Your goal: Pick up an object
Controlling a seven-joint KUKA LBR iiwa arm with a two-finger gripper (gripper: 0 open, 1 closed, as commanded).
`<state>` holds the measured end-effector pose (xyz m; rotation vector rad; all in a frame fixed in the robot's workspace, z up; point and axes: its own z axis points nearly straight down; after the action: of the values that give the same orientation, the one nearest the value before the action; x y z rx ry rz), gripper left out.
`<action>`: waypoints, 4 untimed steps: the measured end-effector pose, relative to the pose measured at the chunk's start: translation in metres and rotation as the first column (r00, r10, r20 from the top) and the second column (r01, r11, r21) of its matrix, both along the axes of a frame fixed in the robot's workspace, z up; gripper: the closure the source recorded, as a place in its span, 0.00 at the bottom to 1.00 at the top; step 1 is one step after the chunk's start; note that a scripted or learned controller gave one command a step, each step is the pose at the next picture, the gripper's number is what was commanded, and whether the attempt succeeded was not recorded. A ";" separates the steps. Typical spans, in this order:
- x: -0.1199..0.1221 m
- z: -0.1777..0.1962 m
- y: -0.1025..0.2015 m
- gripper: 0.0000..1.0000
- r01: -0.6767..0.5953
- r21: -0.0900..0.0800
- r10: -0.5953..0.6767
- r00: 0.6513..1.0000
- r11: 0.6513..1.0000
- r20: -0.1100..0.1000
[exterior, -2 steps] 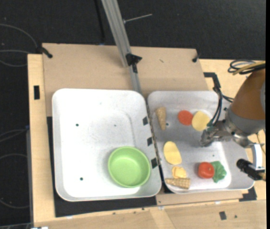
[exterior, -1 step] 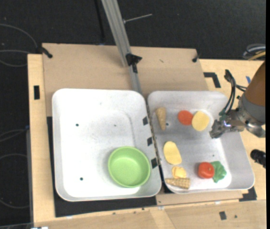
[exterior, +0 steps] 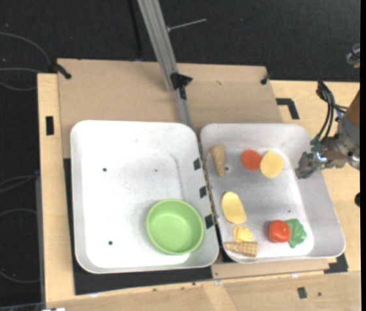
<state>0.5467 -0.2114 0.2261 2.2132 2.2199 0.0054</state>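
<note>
Gripper (exterior: 307, 162) at the right bin's (exterior: 319, 206) 3 o'clock rim, finger spread impossible to tell, nothing seen held.

Just beside it toward 9 o'clock: yellow round piece (exterior: 272, 164) touching a red ball (exterior: 251, 159). Farther toward 9: tan cone (exterior: 218, 160) by the dividing wall. Toward 7 o'clock: yellow oval (exterior: 233, 206), waffle piece (exterior: 242, 247), tomato with green leaf (exterior: 285, 231). Well apart in the left bin (exterior: 105, 154), a green bowl (exterior: 175, 226) at 5 o'clock.

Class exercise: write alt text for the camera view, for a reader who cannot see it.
A robot gripper hovers at the right edge of the right white bin, which holds small toy foods, among them a tomato, a yellow piece and a waffle cone. The left white bin holds a green bowl.
</note>
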 end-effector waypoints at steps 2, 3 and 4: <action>0.020 0.030 0.049 1.00 -0.003 0.002 0.003 1.000 1.000 -0.007; 0.029 0.036 0.103 1.00 -0.005 0.003 0.005 1.000 1.000 -0.005; 0.048 0.022 0.153 1.00 -0.003 0.002 0.003 1.000 1.000 -0.006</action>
<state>0.5948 -0.0584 0.2477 2.2134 2.2273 0.0007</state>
